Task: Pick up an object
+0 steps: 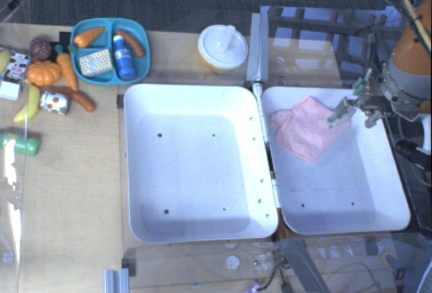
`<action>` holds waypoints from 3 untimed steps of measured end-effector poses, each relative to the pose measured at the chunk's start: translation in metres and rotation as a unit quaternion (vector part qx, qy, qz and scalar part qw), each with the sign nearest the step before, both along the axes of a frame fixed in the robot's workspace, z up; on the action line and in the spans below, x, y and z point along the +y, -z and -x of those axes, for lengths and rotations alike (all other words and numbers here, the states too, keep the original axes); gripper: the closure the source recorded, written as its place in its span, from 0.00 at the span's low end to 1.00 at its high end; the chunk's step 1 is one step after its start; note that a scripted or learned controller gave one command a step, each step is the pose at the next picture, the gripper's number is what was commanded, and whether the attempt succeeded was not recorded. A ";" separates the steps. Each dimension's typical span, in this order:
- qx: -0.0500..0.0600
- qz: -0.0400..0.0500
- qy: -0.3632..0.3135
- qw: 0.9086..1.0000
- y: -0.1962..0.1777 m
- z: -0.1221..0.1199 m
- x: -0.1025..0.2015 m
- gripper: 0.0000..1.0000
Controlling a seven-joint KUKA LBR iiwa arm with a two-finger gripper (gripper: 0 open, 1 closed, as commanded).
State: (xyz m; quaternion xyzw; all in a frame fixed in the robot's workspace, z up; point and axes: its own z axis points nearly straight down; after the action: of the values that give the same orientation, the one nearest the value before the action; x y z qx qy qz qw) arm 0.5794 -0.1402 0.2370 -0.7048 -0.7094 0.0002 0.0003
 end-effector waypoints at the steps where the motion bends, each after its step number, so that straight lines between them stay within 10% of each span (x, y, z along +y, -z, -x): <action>1: 0.000 0.000 -0.024 1.000 0.121 -0.048 -0.053 0.00; 2: 0.004 -0.001 -0.195 0.981 0.146 -0.089 -0.054 0.00; 3: 0.004 -0.001 -0.195 0.981 0.146 -0.089 -0.054 0.00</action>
State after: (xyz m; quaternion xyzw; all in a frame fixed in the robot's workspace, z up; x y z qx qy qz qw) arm 0.6688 -0.1944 0.0909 -0.5529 -0.8332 0.0024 0.0034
